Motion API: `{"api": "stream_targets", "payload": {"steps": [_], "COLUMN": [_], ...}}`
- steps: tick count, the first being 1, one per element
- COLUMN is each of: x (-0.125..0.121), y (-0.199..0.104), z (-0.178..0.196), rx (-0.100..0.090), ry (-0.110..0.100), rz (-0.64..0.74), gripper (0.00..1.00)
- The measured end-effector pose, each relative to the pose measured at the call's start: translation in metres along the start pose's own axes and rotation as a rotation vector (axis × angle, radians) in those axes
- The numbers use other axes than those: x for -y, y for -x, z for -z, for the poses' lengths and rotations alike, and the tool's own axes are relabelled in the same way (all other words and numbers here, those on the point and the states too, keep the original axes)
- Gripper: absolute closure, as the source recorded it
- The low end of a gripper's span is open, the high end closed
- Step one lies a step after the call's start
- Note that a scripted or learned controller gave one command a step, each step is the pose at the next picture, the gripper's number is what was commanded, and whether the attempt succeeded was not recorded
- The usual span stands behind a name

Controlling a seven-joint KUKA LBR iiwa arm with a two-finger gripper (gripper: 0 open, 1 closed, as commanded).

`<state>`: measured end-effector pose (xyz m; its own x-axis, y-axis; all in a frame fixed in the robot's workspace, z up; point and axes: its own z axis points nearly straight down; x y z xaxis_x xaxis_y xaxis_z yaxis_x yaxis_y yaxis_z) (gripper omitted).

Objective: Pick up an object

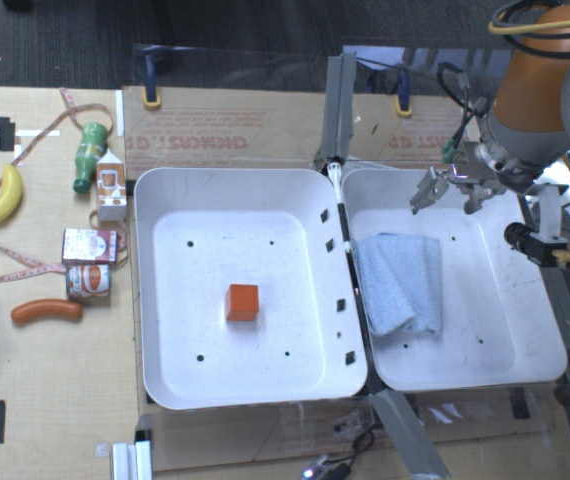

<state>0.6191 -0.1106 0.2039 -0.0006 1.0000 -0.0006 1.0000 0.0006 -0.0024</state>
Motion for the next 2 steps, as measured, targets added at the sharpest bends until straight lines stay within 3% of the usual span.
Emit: {"api": "stream_targets", "payload": {"steps": [1,2], "x": [0.056,0.100], "y": [0.067,0.104], "z": [0.077,0.109], "rx": [0.002,0.001], "ry": [0.002,0.000], "rz": [-0.130,-0.565], "gripper": [0.00,0.00]}}
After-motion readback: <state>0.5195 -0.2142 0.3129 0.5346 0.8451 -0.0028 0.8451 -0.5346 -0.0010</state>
